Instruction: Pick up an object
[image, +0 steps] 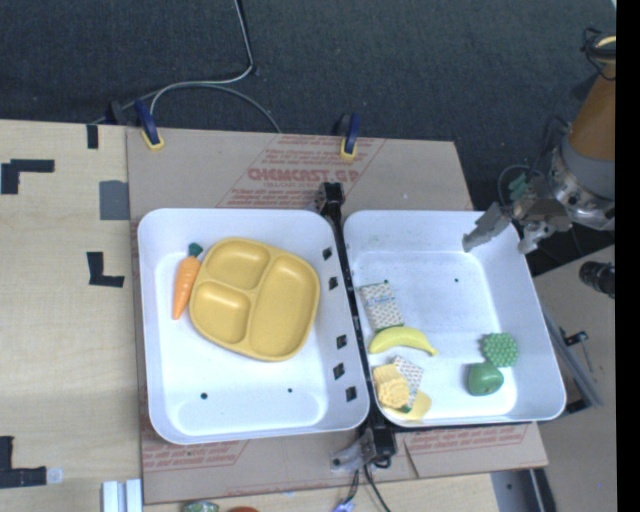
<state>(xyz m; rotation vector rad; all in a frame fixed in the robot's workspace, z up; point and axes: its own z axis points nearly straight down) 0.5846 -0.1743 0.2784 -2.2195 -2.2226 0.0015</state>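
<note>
The right bin (440, 262) holds a banana (403, 341), a patterned packet (380, 302), a yellow checkered piece (398, 386), a green knobbly broccoli (500, 348) and a round green fruit (484, 380). My gripper (507, 233) hangs over the right bin's far right corner, above the rim, well away from all of these. Its fingers stand open with nothing between them. An orange carrot (184, 286) lies in the left bin beside a yellow divided plate (254, 298).
The left bin (240, 405) sits flush against the right one, joined along a black strip. Two clamps (349, 136) hold the cardboard sheet at the back. Cables run along the dark floor behind.
</note>
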